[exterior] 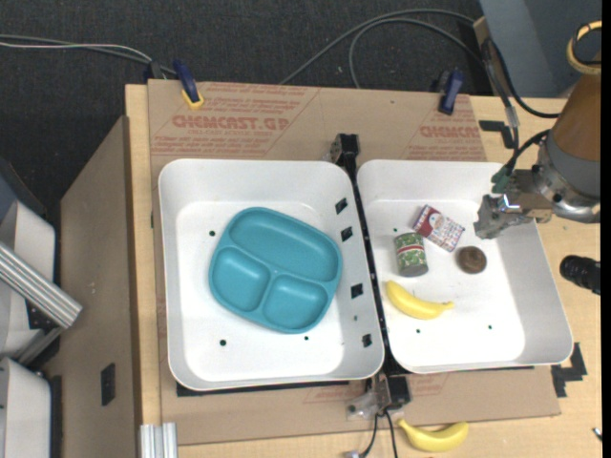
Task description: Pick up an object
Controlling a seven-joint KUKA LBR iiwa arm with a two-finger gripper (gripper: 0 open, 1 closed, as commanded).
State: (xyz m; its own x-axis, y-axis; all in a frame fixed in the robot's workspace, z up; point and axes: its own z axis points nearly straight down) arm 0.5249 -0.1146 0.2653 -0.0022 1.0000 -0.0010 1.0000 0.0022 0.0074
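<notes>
The surface (pixel 239 113) is carrying two white bins side by side, the left bin (pixel 181 256) and right bin (pixel 535 332); a banana (pixel 434 435) is lying at its near edge.

Bench over dark carpet

A brown cardboard sheet (pixel 286 113) printed with red lettering covers the light wooden bench (pixel 95 256), held by two blue clamps (pixel 187 82); grey cables (pixel 76 46) trail across dark speckled carpet floor (pixel 286 17).

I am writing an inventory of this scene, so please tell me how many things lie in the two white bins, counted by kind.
Blue divided plate: 1, in the left bin
Banana: 1
Green can: 1
Red and white packet: 1
Small brown round object: 1
The last four are in the right bin.
Total: 5
</notes>
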